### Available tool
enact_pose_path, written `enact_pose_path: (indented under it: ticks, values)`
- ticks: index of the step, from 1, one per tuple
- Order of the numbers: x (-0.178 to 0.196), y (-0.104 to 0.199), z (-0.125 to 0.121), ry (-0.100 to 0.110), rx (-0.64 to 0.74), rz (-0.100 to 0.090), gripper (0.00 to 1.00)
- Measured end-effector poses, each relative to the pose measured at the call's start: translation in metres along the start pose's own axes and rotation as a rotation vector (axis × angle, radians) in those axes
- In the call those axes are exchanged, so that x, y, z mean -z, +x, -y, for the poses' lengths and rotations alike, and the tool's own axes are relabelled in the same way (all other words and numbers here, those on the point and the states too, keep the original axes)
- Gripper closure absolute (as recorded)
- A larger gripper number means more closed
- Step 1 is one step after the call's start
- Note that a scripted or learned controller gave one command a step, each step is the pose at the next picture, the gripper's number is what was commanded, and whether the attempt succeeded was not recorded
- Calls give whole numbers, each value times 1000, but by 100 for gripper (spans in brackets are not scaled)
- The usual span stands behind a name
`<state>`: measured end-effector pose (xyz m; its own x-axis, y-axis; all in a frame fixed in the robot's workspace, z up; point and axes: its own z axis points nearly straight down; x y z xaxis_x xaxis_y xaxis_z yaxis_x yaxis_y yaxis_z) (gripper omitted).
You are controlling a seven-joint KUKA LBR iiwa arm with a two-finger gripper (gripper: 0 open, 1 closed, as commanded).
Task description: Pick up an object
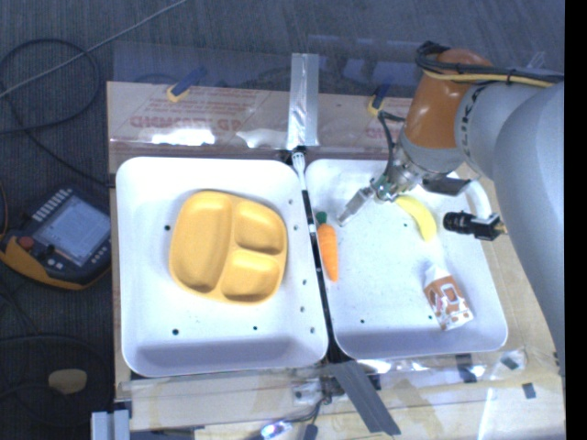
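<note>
Arm reaching over the right bin

Gripper (353, 206) angles down-left — grip state unclear; carrot (327, 250) just below-left, banana (418, 215) to its right, no label legible.

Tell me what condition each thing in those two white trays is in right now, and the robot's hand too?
Yellow divided plate: right way up in the left bin, compartments bare.
Carrot: lying flat along the right bin's left wall.
Banana: lying flat, unpeeled.
Small bottle: lying on its side.
Gripper: low over the right bin, holding nothing visible.
</note>
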<state>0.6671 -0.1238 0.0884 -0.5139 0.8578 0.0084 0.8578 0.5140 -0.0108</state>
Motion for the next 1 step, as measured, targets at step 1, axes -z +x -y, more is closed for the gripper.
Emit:
enact_pose_path:
  ticks: [1]
  values:
    - [3,3,1,6,151,6,0]
